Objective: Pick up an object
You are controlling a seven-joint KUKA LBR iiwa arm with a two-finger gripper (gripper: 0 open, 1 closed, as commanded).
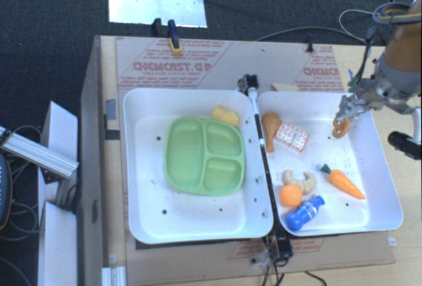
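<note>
Arm is in from the right, gripper (347, 113) over the far right corner of the right bin (386, 176). A small brown pretzel-looking piece (340, 128) sits directly under the tips, touching or nearly so. Can't tell whether it's pinched or just lying on the bin floor beneath, and can't tell whether the jaws are spread or closed either: too small and blurred.

Rest of the right bin: drumstick (270, 125) against the left wall, red-and-white block (291, 136) just beside it, carrot (344, 182) on the right side, curled beige piece (300, 178) touching an orange ball (291, 196), blue bottle (305, 211) at the near edge. Left bin (148, 212) holds a green divided tray (204, 155) and a yellow piece (225, 116) at its far edge.

My read on the pretzel: toy food, light, stiff plastic, probably a bit slick. It's thin and full of holes, so a flat pinch across the outer loop is likely the best hold; grabbing through a hole risks it swinging. The bin wall is close, so there's little room for the jaws on that side.
</note>
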